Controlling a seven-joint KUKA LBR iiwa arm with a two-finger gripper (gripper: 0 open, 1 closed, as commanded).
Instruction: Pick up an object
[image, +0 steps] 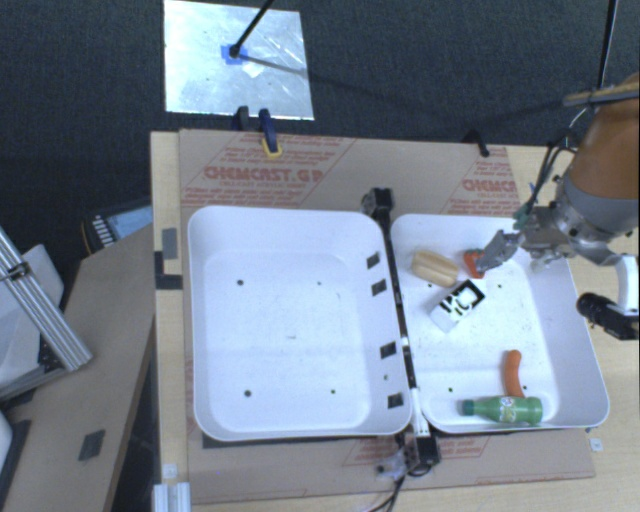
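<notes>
Taking the right bin (585, 400) as our landmark: nearest its front wall lies a green bottle (502, 408), behind it an orange carrot (512, 372), then a white box (457, 303). Our gripper (487, 258) hovers farther back; nothing lifted yet.

We see the gripper (487, 262) low over the right bin (570, 350), its fingers (492, 252) just beside a small orange piece (470, 263). Left of the fingers lies a tan bread roll (435, 267), and just below them a white box with black markings (457, 303). Farther below the fingers we find an orange carrot (512, 372) and a green bottle (503, 408); the left bin (205, 330) sits well off to their left.
</notes>
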